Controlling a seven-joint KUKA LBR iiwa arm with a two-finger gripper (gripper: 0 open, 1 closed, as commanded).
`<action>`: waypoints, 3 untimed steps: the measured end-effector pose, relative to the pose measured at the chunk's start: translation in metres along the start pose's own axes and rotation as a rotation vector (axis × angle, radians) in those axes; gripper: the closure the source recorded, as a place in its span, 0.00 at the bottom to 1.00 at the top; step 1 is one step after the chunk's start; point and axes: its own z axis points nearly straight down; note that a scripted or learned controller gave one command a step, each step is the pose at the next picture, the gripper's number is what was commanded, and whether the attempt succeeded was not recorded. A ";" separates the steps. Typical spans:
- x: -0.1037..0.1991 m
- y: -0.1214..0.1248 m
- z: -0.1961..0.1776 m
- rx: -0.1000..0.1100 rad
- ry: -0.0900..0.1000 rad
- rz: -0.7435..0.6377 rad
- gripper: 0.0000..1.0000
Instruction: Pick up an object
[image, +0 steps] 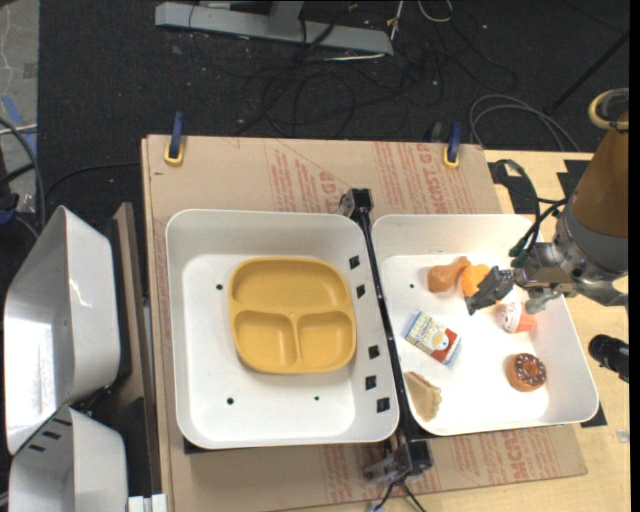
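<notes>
A dark speckled floor strewn with cables surrounds the desk (300, 170), which is covered by a brown board clamped at its far edge, presumably so nothing shifts under the arm's work. Two shallow white bins sit side by side on it. The left bin (190, 330) carries a yellow divided tray (293, 314) lying flat near its middle, well apart from anything the arm could take; it looks like a place to drop things off, not a target.

The right bin (570, 400) holds the loose pieces, spread out with gaps between them, which should leave the fingers room to come down around one at a time. At the far side lie a tan lump (445, 277) and an orange piece (474, 277), touching or nearly so. A small printed carton (432, 335) lies tilted towards the left, a tan wedge (424, 396) rests at the near left corner, and a chocolate doughnut (525, 371) sits near the right.

The arm (605, 190) leans in from the right with the gripper (497, 290) low over the far part of this bin, just beside the orange piece and a small white and red item (515, 318). Its dark fingers appear spread with nothing between them, so I judge the pick not yet made.
</notes>
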 end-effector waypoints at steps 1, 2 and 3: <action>0.000 0.002 -0.006 -0.011 -0.001 -0.003 0.00; -0.006 -0.004 0.053 -0.006 -0.001 0.001 0.00; -0.008 -0.001 0.097 -0.008 -0.001 0.001 0.00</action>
